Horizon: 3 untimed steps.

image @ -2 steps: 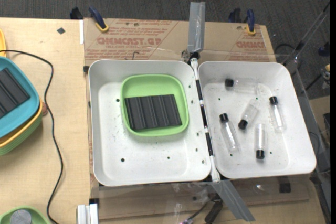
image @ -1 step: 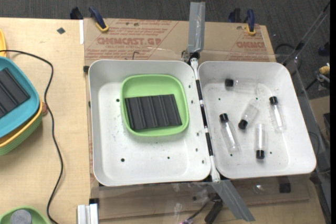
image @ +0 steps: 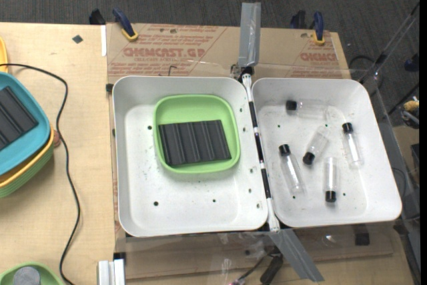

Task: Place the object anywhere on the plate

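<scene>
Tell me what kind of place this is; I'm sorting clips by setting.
Likely a lab or workshop bench: two white bins, clear black-capped vials, cardboard clamped to a wooden table, office carpet beyond.

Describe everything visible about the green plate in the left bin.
The green plate is a light green, squarish dish with rounded corners and a raised rim, plastic by its look. It lies flat and upright on the floor of the left white bin, toward the bin's far side, close to the wall shared with the right bin. A dark grey ribbed rectangular pad lies in its well, covering most of it and slightly skewed. None of the vials is on it.
</scene>
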{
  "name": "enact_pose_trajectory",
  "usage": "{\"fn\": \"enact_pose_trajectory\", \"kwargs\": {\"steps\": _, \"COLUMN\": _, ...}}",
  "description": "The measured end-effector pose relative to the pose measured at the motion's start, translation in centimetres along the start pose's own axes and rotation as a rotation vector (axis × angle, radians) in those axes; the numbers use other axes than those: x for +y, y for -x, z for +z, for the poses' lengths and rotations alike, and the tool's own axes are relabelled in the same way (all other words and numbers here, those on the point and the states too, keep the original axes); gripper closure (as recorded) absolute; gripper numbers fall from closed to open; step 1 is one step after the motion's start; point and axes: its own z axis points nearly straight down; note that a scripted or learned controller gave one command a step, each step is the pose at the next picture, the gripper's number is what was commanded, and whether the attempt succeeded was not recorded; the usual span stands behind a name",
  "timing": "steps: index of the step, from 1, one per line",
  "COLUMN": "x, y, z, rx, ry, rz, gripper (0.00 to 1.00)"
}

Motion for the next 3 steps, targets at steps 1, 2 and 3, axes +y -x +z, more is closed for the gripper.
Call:
{"fn": "enact_pose_trajectory", "kwargs": {"steps": 1, "x": -0.2, "y": 0.7, "z": 1.5, "rx": 0.000, "ry": 0.000, "rz": 0.001, "gripper": 0.00}}
{"fn": "enact_pose_trajectory", "kwargs": {"steps": 2, "x": -0.2, "y": 0.8, "z": 3.0, "rx": 0.001, "ry": 0.000, "rz": 0.001, "gripper": 0.00}}
{"fn": "enact_pose_trajectory", "kwargs": {"steps": 3, "x": -0.2, "y": 0.8, "z": -1.5, "rx": 0.002, "ry": 0.001, "rz": -0.007, "gripper": 0.00}}
